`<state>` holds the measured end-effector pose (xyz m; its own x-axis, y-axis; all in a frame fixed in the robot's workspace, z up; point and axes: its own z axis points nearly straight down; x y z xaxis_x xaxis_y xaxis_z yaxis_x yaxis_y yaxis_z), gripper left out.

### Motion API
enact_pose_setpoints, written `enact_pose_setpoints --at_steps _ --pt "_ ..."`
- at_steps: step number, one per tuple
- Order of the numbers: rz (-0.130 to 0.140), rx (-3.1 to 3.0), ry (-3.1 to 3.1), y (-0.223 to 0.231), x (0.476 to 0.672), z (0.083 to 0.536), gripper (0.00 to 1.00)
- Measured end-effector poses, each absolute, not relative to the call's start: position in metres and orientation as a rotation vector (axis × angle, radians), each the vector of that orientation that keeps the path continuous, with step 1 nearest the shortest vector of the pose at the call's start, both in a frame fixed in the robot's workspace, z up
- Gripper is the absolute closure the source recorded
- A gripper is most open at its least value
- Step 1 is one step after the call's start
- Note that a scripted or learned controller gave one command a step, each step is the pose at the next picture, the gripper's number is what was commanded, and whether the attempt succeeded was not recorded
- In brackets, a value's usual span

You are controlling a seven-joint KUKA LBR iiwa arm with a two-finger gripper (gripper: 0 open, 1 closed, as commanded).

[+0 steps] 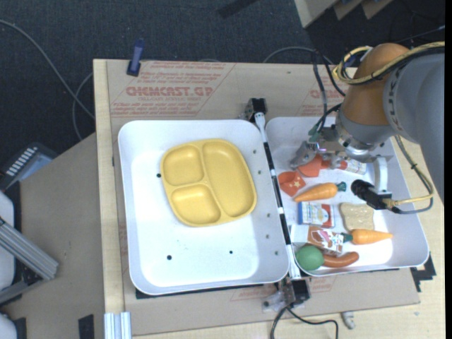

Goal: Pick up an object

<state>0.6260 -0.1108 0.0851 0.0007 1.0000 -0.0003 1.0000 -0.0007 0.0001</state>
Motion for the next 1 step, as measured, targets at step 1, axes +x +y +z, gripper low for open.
enact_pose_setpoints --at_steps 1 --pt "0.003 2.220 2.218 -0.1108 0.6269 0.0958 1.00"
